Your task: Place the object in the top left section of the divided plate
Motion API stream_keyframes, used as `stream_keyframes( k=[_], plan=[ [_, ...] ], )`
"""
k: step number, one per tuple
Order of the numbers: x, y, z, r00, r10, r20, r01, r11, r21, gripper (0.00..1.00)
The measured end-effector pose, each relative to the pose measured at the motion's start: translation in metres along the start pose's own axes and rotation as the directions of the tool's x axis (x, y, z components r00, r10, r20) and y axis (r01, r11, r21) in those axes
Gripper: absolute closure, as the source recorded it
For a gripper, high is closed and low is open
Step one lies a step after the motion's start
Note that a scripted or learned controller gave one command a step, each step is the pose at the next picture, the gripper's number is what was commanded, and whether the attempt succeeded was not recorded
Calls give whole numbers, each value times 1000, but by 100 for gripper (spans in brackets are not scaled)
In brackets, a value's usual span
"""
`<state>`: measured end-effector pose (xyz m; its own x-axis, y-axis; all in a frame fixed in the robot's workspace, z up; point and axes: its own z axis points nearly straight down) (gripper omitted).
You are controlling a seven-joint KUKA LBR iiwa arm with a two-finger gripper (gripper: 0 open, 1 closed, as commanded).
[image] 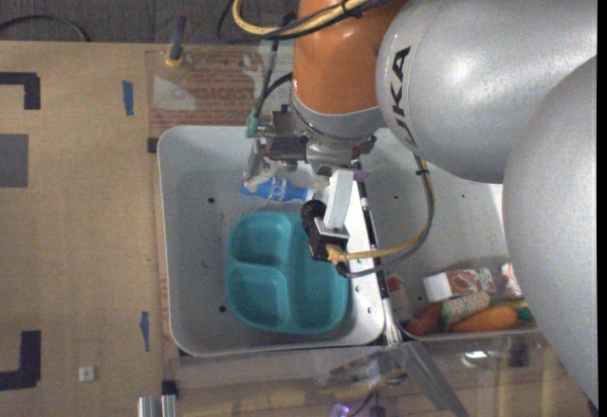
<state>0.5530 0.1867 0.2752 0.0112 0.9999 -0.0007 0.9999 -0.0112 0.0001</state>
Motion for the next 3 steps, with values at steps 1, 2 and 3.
stream_keyframes(
  k=[1, 2, 3],
  plan=[
    [1, 0, -10, 1000, -2, 0, 2, 1000, -1, 100],
    [1, 0, -10, 1000, -3, 1, 3, 1000, -1, 0],
    [1, 1, -20, 1000, -3, 1, 3, 1000, -2, 100]
  ],
)
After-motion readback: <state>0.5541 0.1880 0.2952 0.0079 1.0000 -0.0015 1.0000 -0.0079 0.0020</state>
